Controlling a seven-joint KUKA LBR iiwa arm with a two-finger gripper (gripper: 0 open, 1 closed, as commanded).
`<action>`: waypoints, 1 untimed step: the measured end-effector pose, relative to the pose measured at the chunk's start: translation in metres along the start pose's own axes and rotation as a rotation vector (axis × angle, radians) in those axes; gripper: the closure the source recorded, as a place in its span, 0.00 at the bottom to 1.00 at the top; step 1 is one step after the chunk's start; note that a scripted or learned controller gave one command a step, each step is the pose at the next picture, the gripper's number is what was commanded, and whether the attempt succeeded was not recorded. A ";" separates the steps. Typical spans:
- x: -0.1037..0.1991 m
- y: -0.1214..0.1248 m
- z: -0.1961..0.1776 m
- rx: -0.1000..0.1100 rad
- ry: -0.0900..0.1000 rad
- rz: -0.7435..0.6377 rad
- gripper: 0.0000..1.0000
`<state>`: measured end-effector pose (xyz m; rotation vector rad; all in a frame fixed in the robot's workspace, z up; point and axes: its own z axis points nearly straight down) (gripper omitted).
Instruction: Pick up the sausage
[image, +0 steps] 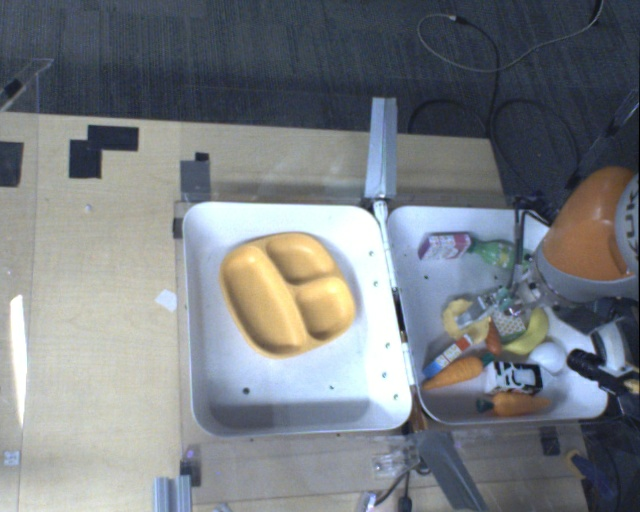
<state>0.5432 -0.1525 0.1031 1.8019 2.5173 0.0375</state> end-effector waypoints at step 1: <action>-0.019 0.028 0.000 0.010 0.031 0.032 0.00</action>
